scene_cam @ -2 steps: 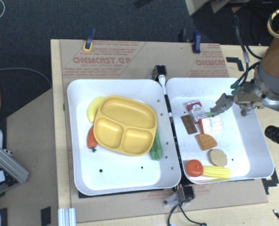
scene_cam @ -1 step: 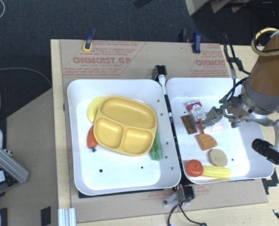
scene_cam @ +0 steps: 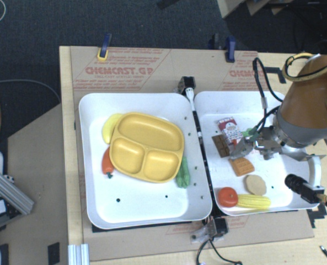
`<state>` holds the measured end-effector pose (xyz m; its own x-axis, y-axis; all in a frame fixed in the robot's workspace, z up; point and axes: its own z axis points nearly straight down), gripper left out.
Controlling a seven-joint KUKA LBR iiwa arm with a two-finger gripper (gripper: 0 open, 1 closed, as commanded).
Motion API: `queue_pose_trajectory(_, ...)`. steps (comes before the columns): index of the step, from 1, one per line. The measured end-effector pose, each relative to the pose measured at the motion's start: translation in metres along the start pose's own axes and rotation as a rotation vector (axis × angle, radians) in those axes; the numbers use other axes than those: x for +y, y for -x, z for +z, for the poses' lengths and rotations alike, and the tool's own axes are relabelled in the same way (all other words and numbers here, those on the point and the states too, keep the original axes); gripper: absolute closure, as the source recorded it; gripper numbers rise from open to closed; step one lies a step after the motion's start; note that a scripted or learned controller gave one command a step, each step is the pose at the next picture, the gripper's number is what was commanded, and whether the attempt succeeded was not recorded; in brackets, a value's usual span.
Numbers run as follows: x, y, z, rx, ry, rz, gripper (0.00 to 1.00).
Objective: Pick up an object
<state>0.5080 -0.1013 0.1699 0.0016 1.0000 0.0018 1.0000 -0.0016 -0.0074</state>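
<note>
Leftward, a yellow divided plate (scene_cam: 145, 147) fills the left bin (scene_cam: 94, 197), while in the right bin (scene_cam: 207, 105) the gripper (scene_cam: 250, 144), its opening impossible to judge, hovers among brown bar (scene_cam: 221, 145), cracker (scene_cam: 242, 165), corn (scene_cam: 253, 202) and tomato (scene_cam: 227, 196).

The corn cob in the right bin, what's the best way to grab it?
Grip the corn cob across its narrow middle, coming straight down from above. It lies flat and lengthwise along the right bin's near wall, so fingers should close across the short axis. The tomato touches its left end, so stay toward the middle or right. The gripper is higher up the bin.
</note>
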Motion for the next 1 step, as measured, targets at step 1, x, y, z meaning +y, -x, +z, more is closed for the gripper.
queue_pose_trajectory(1, 0.0026, -0.0104, 0.0559, 0.001, 0.0, -0.001, 0.0)
